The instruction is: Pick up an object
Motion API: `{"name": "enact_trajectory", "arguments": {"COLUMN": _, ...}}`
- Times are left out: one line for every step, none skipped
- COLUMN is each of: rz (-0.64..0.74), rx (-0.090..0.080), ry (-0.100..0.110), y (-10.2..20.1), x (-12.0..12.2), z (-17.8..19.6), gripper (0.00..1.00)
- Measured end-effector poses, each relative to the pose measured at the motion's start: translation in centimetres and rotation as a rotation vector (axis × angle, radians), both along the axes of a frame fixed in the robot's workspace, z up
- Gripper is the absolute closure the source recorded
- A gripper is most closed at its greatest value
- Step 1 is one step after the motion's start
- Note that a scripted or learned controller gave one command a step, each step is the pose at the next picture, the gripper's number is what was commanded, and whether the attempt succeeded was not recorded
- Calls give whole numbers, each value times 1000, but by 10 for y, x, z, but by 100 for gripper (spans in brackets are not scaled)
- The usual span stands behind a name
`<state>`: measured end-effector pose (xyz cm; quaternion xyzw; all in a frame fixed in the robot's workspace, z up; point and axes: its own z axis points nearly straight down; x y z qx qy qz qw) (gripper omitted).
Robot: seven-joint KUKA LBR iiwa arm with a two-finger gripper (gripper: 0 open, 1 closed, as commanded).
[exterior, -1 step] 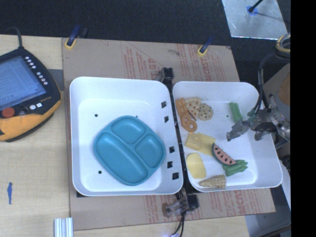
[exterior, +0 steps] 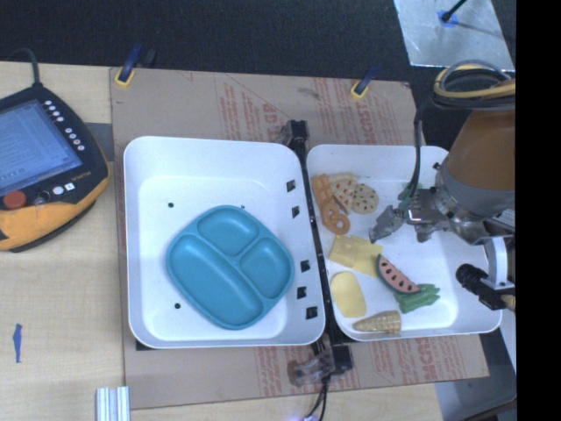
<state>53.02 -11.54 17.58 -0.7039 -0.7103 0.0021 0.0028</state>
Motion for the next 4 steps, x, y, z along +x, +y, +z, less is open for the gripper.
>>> {"name": "enact_trajectory", "arguments": {"rz": -5, "rx": 0, "ry": -4, "y": 5, "x": 11, "z": -86, "gripper": 0}}
{"name": "enact_trajectory", "arguments": {"rz": -2, "rx": -1, "ry": -10, "y": 16, "x": 65, "z": -83, "gripper": 0}}
{"name": "enact_trajectory", "arguments": {"rz": -6, "rx": 0, "ry": -1, "y": 17, "x": 6, "z": -83, "gripper": 0}}
{"name": "enact_trajectory", "arguments": {"rz": -5, "rx": -2, "ry": -6, "y": 12, "x": 16, "z": -84, "gripper": 0}}
